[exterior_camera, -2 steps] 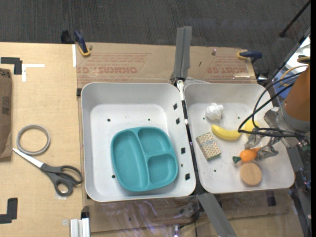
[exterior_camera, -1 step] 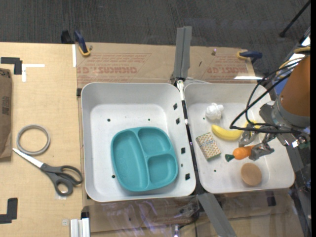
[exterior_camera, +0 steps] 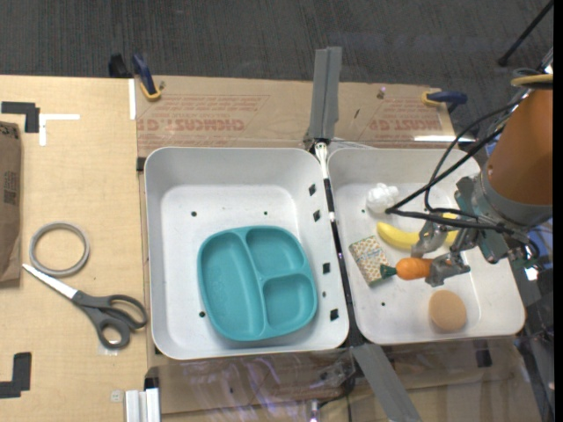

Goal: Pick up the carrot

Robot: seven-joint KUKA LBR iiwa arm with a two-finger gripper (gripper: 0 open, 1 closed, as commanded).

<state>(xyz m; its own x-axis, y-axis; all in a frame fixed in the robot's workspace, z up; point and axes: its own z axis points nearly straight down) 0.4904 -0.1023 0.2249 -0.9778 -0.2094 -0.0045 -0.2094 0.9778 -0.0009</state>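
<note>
The claw is closing around the carrot, its fingers gripping the carrot's right end, in the right bin below a banana. Lifting straight up likely comes next.

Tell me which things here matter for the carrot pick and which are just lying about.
In the job:
carrot, right bin
tool, at the carrot's end

Lying about:
banana
egg
patterned sponge
teal divided tray, left bin
scissors
tape roll
</note>
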